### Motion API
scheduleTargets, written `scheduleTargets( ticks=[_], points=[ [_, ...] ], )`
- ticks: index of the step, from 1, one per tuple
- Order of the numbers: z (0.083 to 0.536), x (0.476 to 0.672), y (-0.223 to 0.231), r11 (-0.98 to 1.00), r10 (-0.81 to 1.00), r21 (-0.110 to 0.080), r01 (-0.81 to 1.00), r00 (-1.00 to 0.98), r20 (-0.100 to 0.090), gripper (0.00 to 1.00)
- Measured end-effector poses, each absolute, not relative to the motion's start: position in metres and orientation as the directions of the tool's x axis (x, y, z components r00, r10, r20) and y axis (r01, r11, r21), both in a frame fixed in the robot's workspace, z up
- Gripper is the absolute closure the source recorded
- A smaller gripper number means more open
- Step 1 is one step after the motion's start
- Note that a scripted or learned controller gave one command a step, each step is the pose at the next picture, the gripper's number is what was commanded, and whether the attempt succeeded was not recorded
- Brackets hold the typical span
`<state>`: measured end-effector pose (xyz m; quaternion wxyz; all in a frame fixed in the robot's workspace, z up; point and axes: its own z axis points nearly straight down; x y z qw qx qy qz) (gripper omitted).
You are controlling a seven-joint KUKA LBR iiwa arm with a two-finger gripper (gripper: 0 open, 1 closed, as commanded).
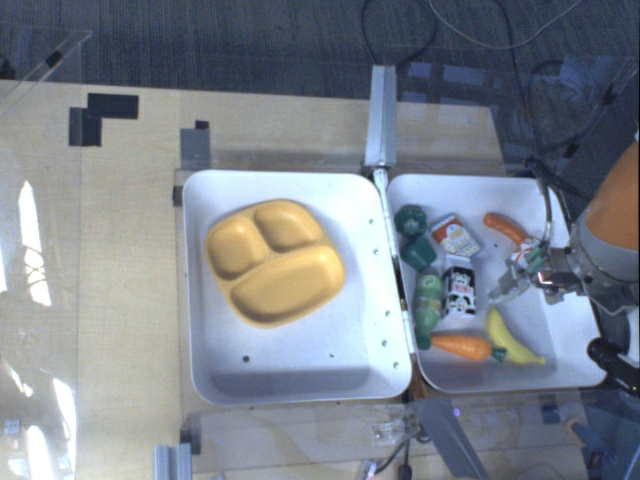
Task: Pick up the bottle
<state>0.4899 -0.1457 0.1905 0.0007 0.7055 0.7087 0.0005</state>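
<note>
The bins (290, 378) look like smooth, matt white plastic; the yellow tray (275, 263) is glossy plastic (slightly shiny); the bench (100, 268) looks like pale wood.

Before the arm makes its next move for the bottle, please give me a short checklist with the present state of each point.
1. Bottle in view, in the right bin: ok.
2. Bottle free of neighbours: not ok; the milk carton lies beside it and the carrot by its lower end.
3. Hand above the bottle: not ok; it is to the right, beyond the carton.
4. Hand free of any object: cannot tell.
5. Banana clear of the hand's path: cannot tell.
</note>
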Motion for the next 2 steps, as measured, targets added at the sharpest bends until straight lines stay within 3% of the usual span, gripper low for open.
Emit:
scheduleTargets(
  ticks=[1, 2],
  points=[
    [0.187, 0.499, -0.17, -0.008, 1.0, 0.005, 1.0, 0.008, -0.001, 0.0],
    [0.198, 0.501, -0.17, -0.007, 1.0, 0.01, 1.0, 0.007, -0.001, 1.0]
  ],
)
